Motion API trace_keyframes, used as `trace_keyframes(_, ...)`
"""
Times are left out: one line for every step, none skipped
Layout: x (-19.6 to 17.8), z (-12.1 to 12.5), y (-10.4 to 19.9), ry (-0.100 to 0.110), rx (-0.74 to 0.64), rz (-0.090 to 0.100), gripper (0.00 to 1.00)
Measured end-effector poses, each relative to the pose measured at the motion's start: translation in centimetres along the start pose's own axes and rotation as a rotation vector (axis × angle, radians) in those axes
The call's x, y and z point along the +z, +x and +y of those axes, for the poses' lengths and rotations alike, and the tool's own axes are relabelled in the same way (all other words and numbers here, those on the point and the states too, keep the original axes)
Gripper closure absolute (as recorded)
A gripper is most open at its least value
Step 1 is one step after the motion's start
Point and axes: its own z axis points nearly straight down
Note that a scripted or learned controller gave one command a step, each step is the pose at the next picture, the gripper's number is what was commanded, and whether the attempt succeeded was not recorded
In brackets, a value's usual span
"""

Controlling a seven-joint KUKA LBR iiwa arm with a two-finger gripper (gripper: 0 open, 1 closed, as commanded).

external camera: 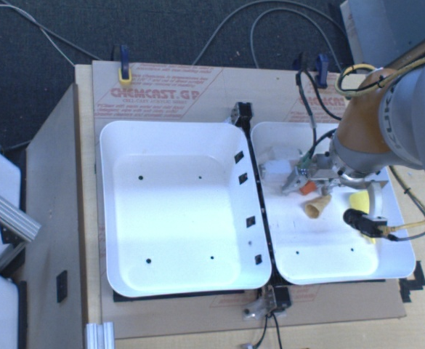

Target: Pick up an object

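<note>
While gripper [308, 182] hovers low in right bin [328, 267], jaws' state unclear; tan cone [314, 208] looks light, rigid; grip across its wide end.

Grey arm [405, 115] enters from right, bent downward. Orange band [357, 126] sits above wrist. Wrist angled down and leftward. Gripper [304, 180] low, pointing toward lower left; cables loop around wrist. Black sensor block with yellow cable juts from wrist's near side.

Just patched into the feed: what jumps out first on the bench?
The grey arm with its orange band reaches in from the right over the right bin. Beneath its wrist lie a tan cone-shaped piece, a yellow object and a small orange item. The left bin sits alongside.
</note>
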Motion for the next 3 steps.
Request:
trace_keyframes(-0.9, -0.1, 0.0, 0.003, 0.001, 0.000, 1.00)
trace_keyframes(-0.9, -0.2, 0.0, 0.005, 0.001, 0.000, 0.00)
trace_keyframes(0.3, -4.8, 1.7, 0.014, 0.004, 0.004, 0.00)
